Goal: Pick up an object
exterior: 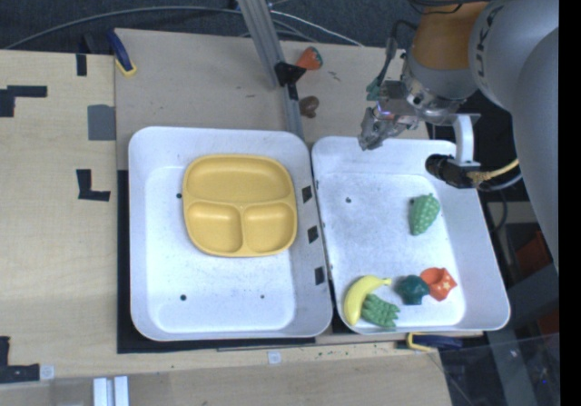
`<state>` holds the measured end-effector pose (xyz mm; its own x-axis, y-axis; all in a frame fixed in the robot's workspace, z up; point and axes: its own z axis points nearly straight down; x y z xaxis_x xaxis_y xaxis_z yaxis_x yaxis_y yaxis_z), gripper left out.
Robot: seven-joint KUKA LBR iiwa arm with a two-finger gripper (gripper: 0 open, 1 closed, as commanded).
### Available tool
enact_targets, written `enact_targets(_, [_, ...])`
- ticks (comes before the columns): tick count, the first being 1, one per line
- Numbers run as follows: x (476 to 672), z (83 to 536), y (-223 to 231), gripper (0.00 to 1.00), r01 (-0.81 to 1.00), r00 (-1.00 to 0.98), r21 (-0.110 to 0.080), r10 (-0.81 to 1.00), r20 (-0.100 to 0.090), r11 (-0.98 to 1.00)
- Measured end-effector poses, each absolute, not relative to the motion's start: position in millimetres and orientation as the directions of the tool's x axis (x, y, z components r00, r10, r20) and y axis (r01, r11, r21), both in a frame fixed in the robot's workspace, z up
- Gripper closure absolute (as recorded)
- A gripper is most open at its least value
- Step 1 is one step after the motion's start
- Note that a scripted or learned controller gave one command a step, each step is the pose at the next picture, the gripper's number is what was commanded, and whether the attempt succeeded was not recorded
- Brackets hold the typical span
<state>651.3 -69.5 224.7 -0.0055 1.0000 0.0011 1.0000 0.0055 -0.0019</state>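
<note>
Arm reached in over the right bin's far edge.
The gripper pointed down there, its state unclear; the green grapes lay inside that bin, well apart.

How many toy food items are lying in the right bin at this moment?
5. A green bunch lies alone near the right wall. Along the front edge: a banana, a green piece beside it, a dark teal piece and a red-orange piece. None looks hidden.

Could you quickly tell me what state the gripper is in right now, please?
Gripper: above the right bin's far edge; open or shut cannot be told.
</note>
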Motion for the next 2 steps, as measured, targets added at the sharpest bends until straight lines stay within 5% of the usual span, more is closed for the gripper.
enact_targets(2, [659.6, 232.2, 55.7, 1.00, 1.000, -0.008, -0.001, 1.000, 0.002, 0.008])
